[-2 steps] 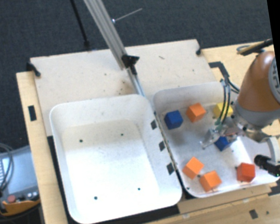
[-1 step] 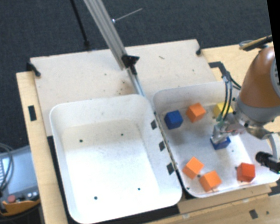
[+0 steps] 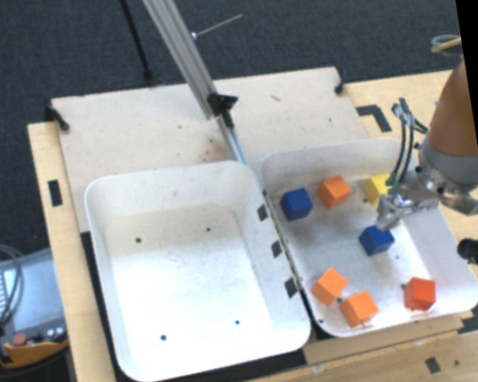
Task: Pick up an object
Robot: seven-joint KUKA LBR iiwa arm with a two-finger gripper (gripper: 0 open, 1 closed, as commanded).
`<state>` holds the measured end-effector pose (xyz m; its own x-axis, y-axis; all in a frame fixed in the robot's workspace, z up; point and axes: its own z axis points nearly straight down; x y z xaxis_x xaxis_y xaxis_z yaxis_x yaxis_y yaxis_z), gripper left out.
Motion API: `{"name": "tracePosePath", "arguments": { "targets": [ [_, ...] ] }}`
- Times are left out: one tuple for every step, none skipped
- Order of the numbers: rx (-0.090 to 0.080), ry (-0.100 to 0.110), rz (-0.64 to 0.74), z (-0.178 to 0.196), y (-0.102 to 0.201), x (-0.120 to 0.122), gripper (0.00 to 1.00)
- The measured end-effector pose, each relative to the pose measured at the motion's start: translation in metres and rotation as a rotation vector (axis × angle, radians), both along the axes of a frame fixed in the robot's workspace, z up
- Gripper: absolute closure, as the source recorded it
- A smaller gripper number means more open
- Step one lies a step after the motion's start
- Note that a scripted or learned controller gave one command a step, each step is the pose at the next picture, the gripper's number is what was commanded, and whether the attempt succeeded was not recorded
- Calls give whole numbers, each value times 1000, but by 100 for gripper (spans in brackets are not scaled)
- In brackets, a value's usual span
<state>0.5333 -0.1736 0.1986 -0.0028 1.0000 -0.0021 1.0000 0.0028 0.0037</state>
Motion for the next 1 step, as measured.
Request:
{"name": "tracePosePath", "arguments": {
  "targets": [
    [-1,-3,1,47,-10,1,100]
  ]
}}
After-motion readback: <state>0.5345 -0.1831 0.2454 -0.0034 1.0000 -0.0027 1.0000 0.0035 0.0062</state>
